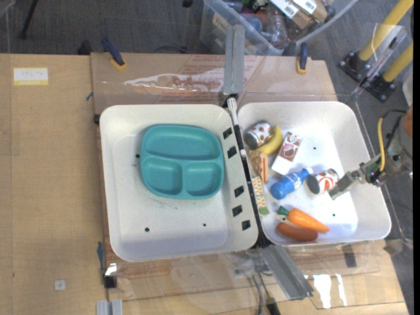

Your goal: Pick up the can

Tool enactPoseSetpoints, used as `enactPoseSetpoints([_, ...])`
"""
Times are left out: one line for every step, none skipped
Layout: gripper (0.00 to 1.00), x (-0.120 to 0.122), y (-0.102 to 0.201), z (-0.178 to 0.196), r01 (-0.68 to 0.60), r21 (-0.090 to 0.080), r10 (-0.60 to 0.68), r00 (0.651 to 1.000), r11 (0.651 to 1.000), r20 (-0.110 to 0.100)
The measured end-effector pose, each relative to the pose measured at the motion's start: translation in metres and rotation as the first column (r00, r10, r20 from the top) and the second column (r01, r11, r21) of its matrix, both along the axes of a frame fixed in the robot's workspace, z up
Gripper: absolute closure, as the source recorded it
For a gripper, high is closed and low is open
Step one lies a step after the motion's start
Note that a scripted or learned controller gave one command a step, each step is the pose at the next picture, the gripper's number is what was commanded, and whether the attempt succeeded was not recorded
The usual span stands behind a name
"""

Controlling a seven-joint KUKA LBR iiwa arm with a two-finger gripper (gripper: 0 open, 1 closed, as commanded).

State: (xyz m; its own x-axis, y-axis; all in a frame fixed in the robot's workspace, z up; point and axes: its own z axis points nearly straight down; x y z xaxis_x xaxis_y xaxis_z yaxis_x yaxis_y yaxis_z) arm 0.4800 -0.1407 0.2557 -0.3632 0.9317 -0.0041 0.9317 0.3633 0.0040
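A small red-and-white can (323, 180) lies on its side in the right bin (341, 113), its dark end facing left. My gripper (341, 186) reaches in over the bin's right rim and sits just right of the can, touching or nearly touching it. Nothing visibly hangs from the gripper. A second round red-and-white tin (258, 134) rests at the bin's upper left, against a banana (272, 143).
The right bin also holds a small carton (290, 147), a blue bottle (287, 184), a carrot (305, 219) and a red-brown sausage-like item (296, 232). A teal divided plate (182, 161) lies in the left bin (125, 228). A clear crate of clutter (282, 5) stands behind the bench.
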Motion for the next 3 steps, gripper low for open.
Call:
enactPoseSetpoints([0.0,0.085,-0.01,-0.164,-0.193,-0.004,0.193,0.981,0.981,0.011])
enactPoseSetpoints([1.0,0.086,-0.013,-0.152,-0.188,-0.008,0.188,0.982,0.982,0.02])
enactPoseSetpoints([0.0,0.086,-0.013,-0.152,-0.188,-0.008,0.188,0.982,0.982,0.019])
